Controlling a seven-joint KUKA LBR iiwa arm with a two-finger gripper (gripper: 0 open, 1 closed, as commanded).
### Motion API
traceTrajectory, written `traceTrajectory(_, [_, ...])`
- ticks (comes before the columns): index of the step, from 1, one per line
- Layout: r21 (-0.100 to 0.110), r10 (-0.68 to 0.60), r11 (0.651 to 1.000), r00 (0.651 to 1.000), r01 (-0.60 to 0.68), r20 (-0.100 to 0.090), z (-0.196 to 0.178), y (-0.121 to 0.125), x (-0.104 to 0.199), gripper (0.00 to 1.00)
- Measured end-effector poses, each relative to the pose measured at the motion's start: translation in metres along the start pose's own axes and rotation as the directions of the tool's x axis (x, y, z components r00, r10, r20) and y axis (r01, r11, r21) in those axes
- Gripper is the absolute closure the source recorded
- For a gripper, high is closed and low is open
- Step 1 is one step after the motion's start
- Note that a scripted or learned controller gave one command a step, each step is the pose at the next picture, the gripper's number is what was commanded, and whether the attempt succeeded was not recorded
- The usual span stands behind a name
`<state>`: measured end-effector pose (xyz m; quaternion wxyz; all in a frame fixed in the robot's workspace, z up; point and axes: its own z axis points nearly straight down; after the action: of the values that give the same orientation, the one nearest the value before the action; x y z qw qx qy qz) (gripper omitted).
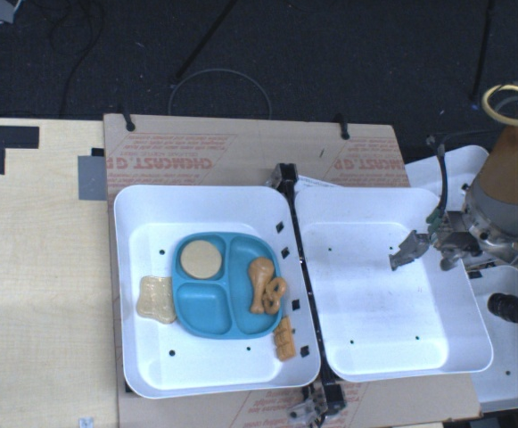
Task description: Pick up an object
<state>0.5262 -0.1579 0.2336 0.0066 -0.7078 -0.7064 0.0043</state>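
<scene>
Objects for picking all lie in the left white bin [134,239], at lower centre-left of the frame, and none sits between the fingers. A blue divided tray [214,315] rests on that bin's floor with 3 compartments: the upper left one holds a round tan disc [200,259], the right one holds a brown pretzel-like piece [266,285], and the lower left one shows bare blue. A pale beige slice [156,299] lies just beside the tray's left edge, touching or nearly touching it. A small orange-brown chunk [284,338] lies at the tray's lower right corner, close to the black divider between the 2 bins. The right white bin [374,328] fills the lower centre-right of the frame. The gripper [415,250] hangs over that bin's upper right part, with the grey arm and its orange band [506,163] entering from the right edge. The dark fingers point left, toward the bin's middle; whether they are apart or together cannot be told from this angle
</scene>
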Motion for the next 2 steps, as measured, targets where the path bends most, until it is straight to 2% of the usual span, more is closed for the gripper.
traceTrajectory(1, [-0.012,-0.002,1.0,1.0,0.002,0.002,-0.007,0.002,0.0,0.0])
traceTrajectory(2, [-0.008,-0.003,1.0,1.0,0.003,0.001,0.04,0.0,0.008,0.0])
